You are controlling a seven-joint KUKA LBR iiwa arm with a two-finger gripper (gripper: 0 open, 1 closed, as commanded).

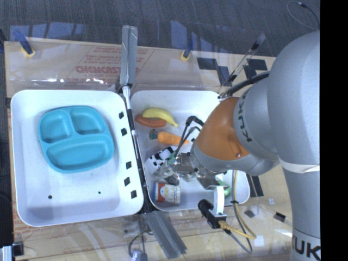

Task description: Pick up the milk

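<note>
My left white bin [22, 145] holds a blue sectioned plate [76, 137]. My right white bin [179, 95] holds a yellow banana [159, 115], an orange carrot [173, 138], a can [167, 193] and the black-and-white cow-patterned milk carton [161, 158]. My jaws [173, 167] hang beside the milk carton; I cannot tell their width.

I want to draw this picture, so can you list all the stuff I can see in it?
bins: 2, white, side by side on the bench
divided plate: 1, light blue, in the left bin
banana: 1, yellow, far end of the right bin
hot dog: 1, reddish brown, just in front of the banana
carrot: 1, orange, middle of the right bin
milk carton: 1, white with black patches, right bin, beside the tool
can: 1, white and red label, near end of the right bin
arm: 1, grey with an orange band, reaching in from the right
tool: 1, metal, low over the right bin
</note>
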